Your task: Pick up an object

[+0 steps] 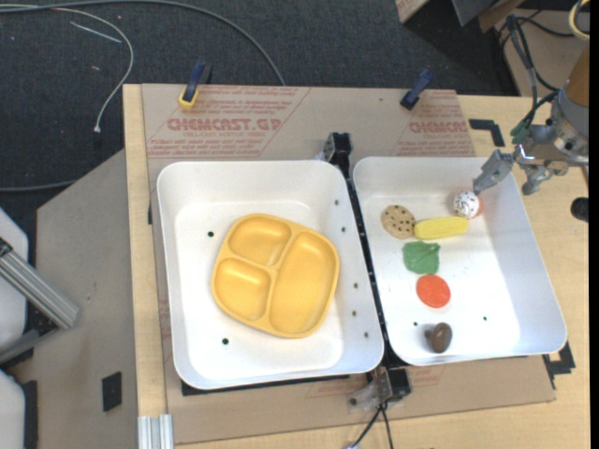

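Observation:
The right bin (524, 279) holds several small items. A speckled white ball (466, 204) sits at the back, touching a yellow banana-like piece (441, 228), with a chocolate-chip cookie (398, 220) to its left. In front of them lie a green piece (421, 256), an orange-red disc (433, 291) and a dark brown lump (438, 337). My gripper (511, 175) hangs over the bin's far right corner, open, just right of the ball, with nothing between its fingers.
The left bin (187, 213) holds a yellow divided plate (276, 274). A black clamp (338, 146) sits at the back between the bins. Two blue clips (195, 82) (416, 89) pin the cardboard at the far edge. Cables run across the dark floor behind.

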